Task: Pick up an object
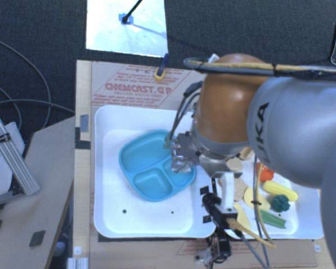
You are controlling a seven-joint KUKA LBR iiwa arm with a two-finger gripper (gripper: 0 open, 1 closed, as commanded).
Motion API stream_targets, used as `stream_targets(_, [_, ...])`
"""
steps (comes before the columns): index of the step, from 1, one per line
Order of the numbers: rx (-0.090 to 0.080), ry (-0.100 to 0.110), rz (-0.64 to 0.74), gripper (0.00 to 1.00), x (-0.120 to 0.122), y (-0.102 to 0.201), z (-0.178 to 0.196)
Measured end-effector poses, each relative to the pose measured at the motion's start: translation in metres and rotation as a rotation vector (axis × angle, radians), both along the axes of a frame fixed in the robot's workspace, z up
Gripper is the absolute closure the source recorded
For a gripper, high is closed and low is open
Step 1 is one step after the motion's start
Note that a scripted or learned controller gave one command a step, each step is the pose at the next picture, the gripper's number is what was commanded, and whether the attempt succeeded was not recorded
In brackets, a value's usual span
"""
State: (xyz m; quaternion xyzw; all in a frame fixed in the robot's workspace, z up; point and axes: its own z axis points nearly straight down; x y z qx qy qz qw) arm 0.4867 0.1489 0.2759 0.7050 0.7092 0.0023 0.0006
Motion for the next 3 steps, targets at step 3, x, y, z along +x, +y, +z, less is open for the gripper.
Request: stream_targets(3, [-0.003,0.006,-0.007,1.0,0.005,-0.037,0.039])
